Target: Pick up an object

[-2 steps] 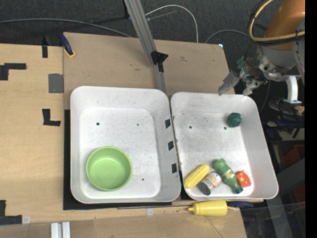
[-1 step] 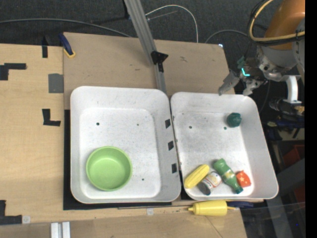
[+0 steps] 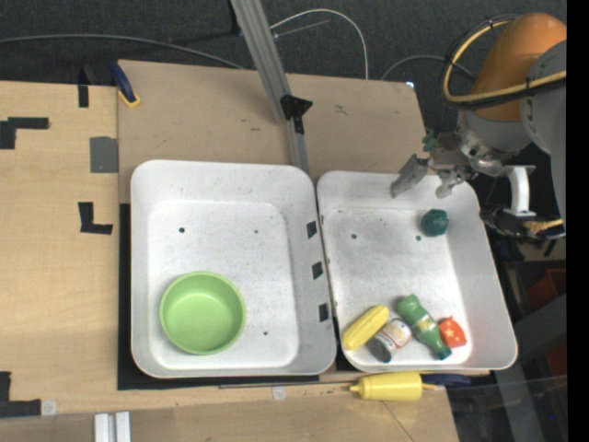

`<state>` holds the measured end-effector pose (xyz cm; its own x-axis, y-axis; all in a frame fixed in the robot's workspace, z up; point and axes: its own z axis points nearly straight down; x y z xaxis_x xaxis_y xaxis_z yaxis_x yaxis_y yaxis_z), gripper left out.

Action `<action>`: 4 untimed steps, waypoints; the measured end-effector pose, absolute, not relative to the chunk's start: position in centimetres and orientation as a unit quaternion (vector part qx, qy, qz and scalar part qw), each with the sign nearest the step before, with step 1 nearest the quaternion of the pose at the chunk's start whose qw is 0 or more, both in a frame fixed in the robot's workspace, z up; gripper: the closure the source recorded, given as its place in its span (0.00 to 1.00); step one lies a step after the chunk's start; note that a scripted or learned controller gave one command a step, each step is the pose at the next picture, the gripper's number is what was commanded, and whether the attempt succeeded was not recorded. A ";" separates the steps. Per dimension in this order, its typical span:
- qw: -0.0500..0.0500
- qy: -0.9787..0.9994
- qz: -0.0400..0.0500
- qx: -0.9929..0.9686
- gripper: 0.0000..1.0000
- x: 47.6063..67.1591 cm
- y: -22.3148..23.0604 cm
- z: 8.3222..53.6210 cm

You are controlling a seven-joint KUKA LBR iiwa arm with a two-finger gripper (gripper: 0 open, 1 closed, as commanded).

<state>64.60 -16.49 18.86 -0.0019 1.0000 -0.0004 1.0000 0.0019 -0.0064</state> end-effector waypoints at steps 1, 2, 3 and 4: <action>0.002 -0.708 0.003 -0.706 0.00 64.2 -16.6 14.4; 0.002 -0.708 0.002 -0.706 0.00 64.1 -16.5 9.0; 0.000 -0.708 0.001 -0.706 1.00 64.2 -16.4 10.3; -0.002 -0.708 -0.001 -0.706 1.00 64.7 -17.2 15.2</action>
<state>64.68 -17.22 15.19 -0.0018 1.0000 -0.0012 1.0000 0.0018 0.0032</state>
